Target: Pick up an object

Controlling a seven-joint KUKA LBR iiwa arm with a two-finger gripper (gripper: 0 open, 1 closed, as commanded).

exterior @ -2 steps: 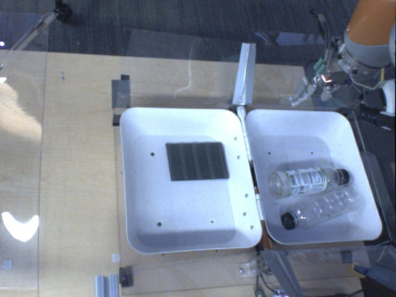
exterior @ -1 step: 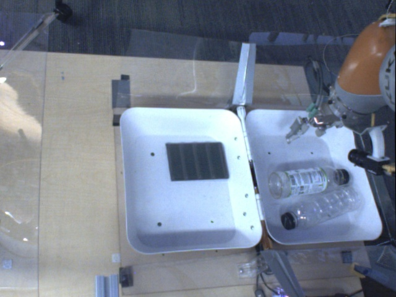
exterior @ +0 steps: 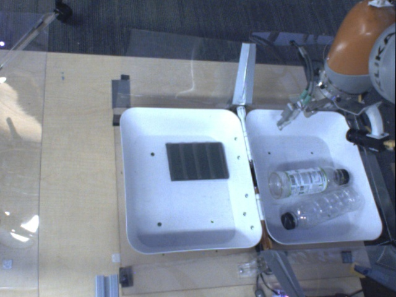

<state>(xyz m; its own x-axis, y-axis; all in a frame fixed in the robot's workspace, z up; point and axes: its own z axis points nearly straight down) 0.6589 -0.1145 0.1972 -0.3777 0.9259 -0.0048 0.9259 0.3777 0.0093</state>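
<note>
Two clear plastic bottles lie on their sides in the right bin (exterior: pixel 272 146). The upper bottle (exterior: pixel 306 180) has a white label and points its cap to the right. Below it, the lower bottle (exterior: pixel 325 208) is bare, with a black cap at its left end. My gripper (exterior: pixel 289 114) hangs over the far edge of the right bin, slanting down to the left, well apart from both bottles. I see nothing held in it. The grey arm with its orange band (exterior: pixel 357 26) reaches in from the upper right.
The left bin (exterior: pixel 143 218) holds a dark ribbed rectangular pad (exterior: pixel 197 161) near its middle. A metal bar (exterior: pixel 244 73) stands upright behind the divide between the bins. Light wooden bench surrounds both bins.
</note>
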